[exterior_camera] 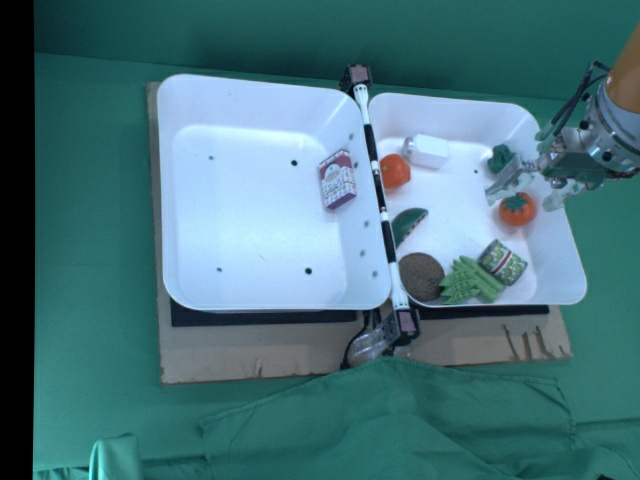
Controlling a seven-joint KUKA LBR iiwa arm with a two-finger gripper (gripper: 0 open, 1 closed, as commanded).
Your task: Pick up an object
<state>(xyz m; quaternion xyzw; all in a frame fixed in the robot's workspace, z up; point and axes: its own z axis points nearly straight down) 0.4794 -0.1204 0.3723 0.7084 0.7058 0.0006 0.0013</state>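
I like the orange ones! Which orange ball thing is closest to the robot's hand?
The orange fruit with the green top, just below the end effector in the right bin. The other orange fruit sits far off by the divider.

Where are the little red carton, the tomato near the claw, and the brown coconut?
Red carton (337, 179): camera view, middle of its printed front.
Tomato (517, 209): camera view, its orange-red body.
Coconut (421, 275): camera view, centre of its brown top.
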